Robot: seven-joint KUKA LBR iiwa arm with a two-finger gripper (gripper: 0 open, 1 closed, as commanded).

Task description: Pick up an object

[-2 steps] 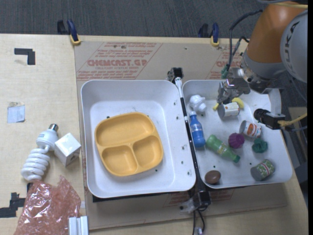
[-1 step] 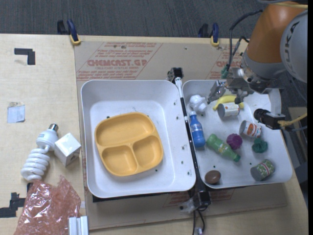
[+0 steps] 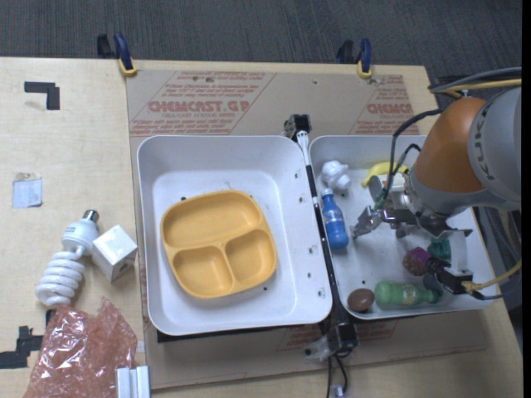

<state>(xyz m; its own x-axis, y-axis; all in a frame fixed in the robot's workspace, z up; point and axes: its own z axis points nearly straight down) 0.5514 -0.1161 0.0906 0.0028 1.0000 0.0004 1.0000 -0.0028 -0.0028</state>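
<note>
The arm (image 3: 489,152) is big, round and grey with a shiny orange band. Black cables loop over it. Its gripper (image 3: 375,218) is small, made of silver metal.

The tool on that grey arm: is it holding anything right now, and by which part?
Nothing is held. The tool hangs open over bare floor of the right bin, beside the blue bottle, with nothing between its fingers.
</note>
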